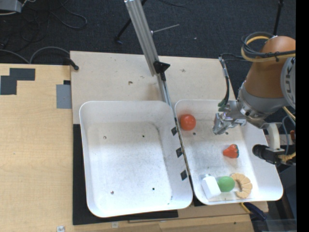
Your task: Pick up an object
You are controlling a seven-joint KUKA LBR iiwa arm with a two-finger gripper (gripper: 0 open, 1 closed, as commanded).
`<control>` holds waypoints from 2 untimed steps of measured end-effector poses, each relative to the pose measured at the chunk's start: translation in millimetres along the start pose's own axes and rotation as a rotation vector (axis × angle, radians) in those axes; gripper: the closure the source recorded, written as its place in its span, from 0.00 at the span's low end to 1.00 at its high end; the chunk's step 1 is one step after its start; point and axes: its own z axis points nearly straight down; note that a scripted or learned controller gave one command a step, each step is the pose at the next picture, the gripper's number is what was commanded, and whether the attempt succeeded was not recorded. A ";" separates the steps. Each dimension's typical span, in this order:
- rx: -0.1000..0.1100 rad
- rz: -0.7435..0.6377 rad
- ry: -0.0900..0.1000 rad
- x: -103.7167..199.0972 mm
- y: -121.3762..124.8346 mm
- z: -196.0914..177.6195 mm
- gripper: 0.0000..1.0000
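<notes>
In the right bin (269, 190) lie a round red-orange ball (187, 122) near its left wall, a small red strawberry-like piece (231, 151) to the right, and at the front a white block (210, 186), a green ball (225, 183) and a tan ridged pastry-like piece (242, 184). My gripper (221, 127) hangs over the upper middle of this bin, right of the red-orange ball and above-left of the red piece. Nothing shows between its fingers.
The left bin (87, 144) sits beside the right one, with black clips (179, 152) along the shared wall. A slanted metal rail (145, 40) rises from behind the bins. The arm's orange band (268, 69) and cables fill the right side.
</notes>
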 end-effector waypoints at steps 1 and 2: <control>-0.002 0.000 -0.001 46.1 7.8 -4.9 1.00; 0.001 0.001 -0.001 93.7 10.2 4.6 1.00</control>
